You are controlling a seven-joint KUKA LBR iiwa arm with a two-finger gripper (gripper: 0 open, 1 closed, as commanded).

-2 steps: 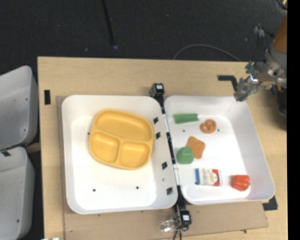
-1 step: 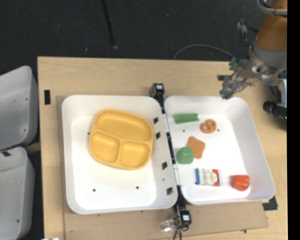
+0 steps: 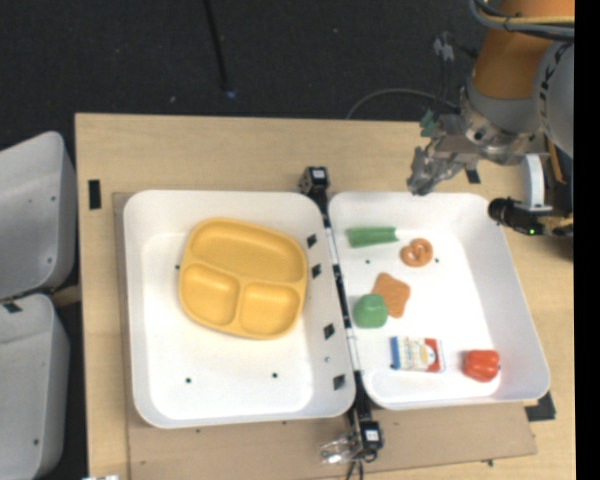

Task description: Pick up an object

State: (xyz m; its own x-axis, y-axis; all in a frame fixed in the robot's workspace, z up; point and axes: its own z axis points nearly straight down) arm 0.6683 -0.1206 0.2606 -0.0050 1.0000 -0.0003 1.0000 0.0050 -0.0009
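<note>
Count taken, with places given against the yellow divided plate [image 3: 244,277]. White bins: 2, the left bin [image 3: 160,368] holding that 1 plate, the right bin [image 3: 500,268] beside it holding 6 small items. These are 1 green stick [image 3: 371,235], 1 pretzel [image 3: 416,252], 1 orange piece [image 3: 391,293], 1 green round piece [image 3: 369,311], 1 small carton [image 3: 416,354], 1 red pepper [image 3: 481,364].

A pale wooden bench [image 3: 230,153] was set on dark floor [image 3: 130,38]; two white panels [image 3: 20,218] were seen at left.
</note>
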